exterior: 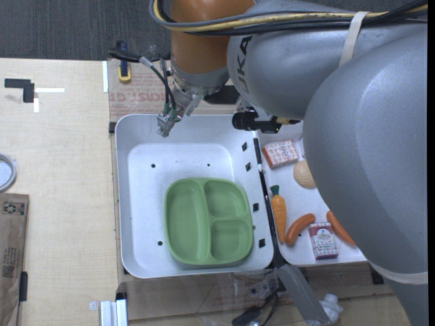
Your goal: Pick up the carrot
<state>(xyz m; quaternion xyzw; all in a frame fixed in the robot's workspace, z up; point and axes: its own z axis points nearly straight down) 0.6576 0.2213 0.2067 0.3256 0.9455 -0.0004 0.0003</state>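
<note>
- Reaching in from the right, the grey arm [353, 100] takes up most of the upper right of the view, its orange band [200, 22] sitting above the far rim of the left bin.
- Two white bins lie side by side — the left bin [136, 182] in full view, the right bin [289, 195] partly hidden under the arm.
- A green divided plate [207, 221] rests in the near half of the left bin, with one long compartment on its left and two smaller ones on its right; nothing lies in them.
- The gripper [165, 122] hangs low over the far left corner of the left bin, tilted down and to the left, well apart from the plate. Whether its claw is released or clenched cannot be told; the tips are too small and dark against the rim.
- A sausage [300, 228] lies at a slant in the right bin, just right of the carrot.
- The carrot [278, 212] lies in the right bin, close along its left wall, its green top pointing away from the camera and its orange tip toward the near edge — well apart from the gripper.
- A red-and-white packet [281, 153] sits at the far end of the right bin, a tan bun [304, 175] just beyond the sausage, and a small red box [323, 242] near the front edge.
</note>
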